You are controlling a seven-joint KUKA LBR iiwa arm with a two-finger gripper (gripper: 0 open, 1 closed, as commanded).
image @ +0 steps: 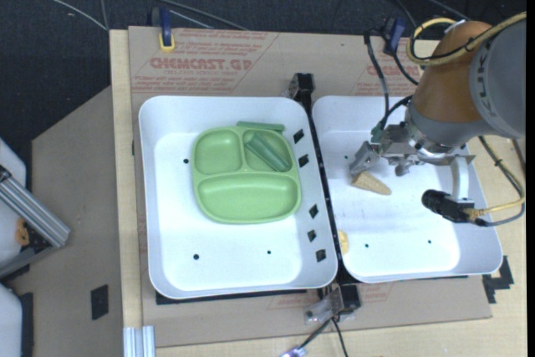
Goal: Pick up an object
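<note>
Two bins, and a tan wedge just below the gripper

On your left of the camera view, the left bin (167, 247) holds a green divided plate (242, 201), lying flat near the bin's middle. In the plate's upper right compartment lies a darker green piece (269, 150), set at a slant; it may be a utensil or a lid, but the view is too coarse to say which.

The right bin (401, 259) holds the tan wedge (372, 184), lying flat on the bin floor in the left half. The gripper (383, 161) hangs over this bin, reaching in from the right. You can see its jaws standing apart with nothing between them. The wedge lies just beside the fingertips, on the side nearer the camera and slightly left, and is not gripped.
</note>
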